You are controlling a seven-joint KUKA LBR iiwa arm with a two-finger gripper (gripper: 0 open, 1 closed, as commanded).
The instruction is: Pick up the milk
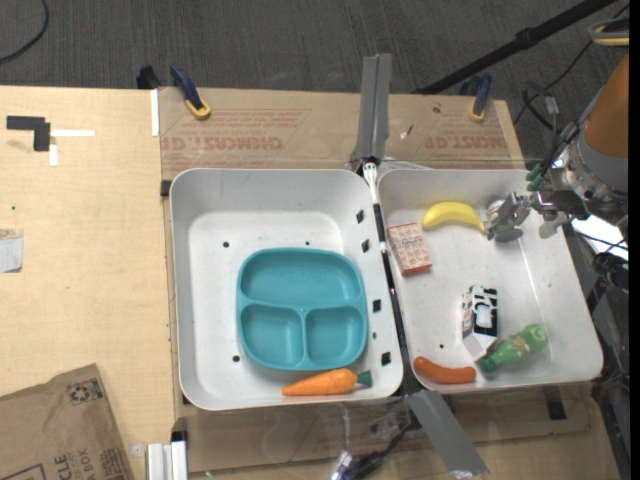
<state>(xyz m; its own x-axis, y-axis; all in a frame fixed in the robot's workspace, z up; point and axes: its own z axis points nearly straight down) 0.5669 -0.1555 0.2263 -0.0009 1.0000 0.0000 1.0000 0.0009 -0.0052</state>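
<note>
The milk (480, 311) is a small black-and-white carton lying flat in the lower middle of the right bin (560, 268). My gripper (522, 216) hangs over the upper right part of that bin, just right of the yellow banana (452, 215) and well above the milk in the view. Nothing shows between its fingers. The arm comes in from the right edge.
In the right bin also lie a red-and-white box (409, 248), a green bottle (513, 348) and an orange-red sausage-shaped item (445, 371). The left bin (200, 268) holds a teal divided plate (302, 307) and a carrot (322, 383). A metal divider (374, 118) runs between the bins.
</note>
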